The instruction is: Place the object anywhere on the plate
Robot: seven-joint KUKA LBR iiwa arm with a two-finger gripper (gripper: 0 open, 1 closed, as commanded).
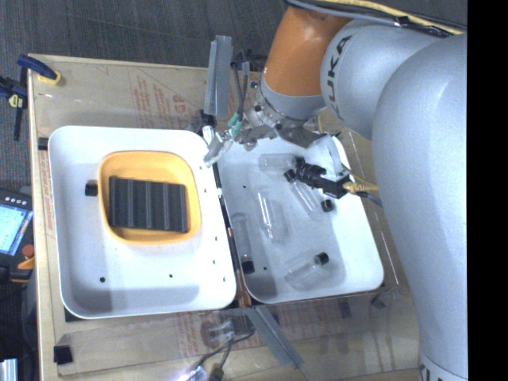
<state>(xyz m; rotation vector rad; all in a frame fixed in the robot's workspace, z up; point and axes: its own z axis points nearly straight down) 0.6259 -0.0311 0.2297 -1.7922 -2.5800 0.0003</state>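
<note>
The end effector [213,143] hangs over the gap between the two bins, at their far edge; whether it is spread or closed cannot be told. The yellow plate [151,165] with a dark ribbed centre lies in the left bin [119,292]. Clear vials [266,213] with black caps lie scattered in the right bin [357,268], apart from the plate.

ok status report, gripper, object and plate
Gripper over the seam between the bins, nothing visibly held. Clear vials lying in right bin. Yellow plate in left bin, unobstructed.
</note>
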